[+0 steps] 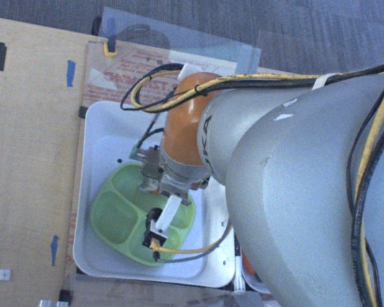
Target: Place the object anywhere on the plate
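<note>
A light green plate with divided compartments lies in the left white bin, toward its front. My gripper hangs straight down over the plate's upper right part, below the orange wrist band. The wrist and its fittings hide what is under the gripper. I can make out no loose object on the visible compartments of the plate.
The big grey arm covers the right side of the view and most of the right bin. A small orange patch peeks out below the arm, just right of the left bin. A wooden board lies to the left of the bins.
</note>
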### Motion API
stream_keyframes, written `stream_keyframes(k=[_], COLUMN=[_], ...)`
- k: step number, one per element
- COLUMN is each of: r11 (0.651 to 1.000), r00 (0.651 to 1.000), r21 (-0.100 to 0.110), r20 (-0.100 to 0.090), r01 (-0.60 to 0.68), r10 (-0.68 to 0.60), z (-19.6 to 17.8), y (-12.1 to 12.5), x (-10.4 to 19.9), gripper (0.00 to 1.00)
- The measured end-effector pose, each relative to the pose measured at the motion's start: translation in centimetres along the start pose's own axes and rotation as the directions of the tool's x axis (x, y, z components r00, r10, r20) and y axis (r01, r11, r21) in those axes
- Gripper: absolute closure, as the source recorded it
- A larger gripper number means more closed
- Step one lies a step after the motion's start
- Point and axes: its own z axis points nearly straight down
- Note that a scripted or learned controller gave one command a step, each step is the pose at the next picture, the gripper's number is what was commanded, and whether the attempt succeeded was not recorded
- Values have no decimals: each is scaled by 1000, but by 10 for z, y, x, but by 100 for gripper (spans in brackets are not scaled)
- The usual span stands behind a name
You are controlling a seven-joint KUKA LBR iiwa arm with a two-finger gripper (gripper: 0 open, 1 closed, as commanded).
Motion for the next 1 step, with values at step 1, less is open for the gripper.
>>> stream_keyframes(k=[1], r11=[1000], r00=[1000], r21=[-3], r20=[-4], r01=[1], r10=[-1], z=[1], y=[0], x=[3], gripper=[0])
